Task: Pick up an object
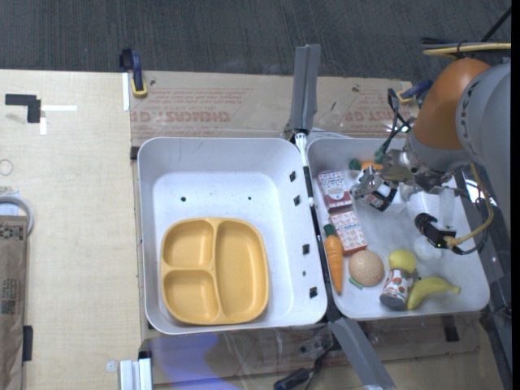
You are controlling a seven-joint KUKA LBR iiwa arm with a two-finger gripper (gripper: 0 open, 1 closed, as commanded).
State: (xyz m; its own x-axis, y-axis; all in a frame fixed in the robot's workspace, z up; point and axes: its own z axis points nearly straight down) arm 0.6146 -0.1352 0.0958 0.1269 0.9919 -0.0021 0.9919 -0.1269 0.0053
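The right bin holds two small red-and-white cartons, an orange carrot along its left wall, a tan egg-shaped item, a yellow lemon, a small can and a banana. My gripper hangs over the upper part of this bin, just right of the upper carton. A small orange and green piece lies behind it. Nothing shows between the fingers.
The left bin holds a yellow divided plate. A grey post stands between the bins at the back. The arm and its cables cover the right bin's far right corner.
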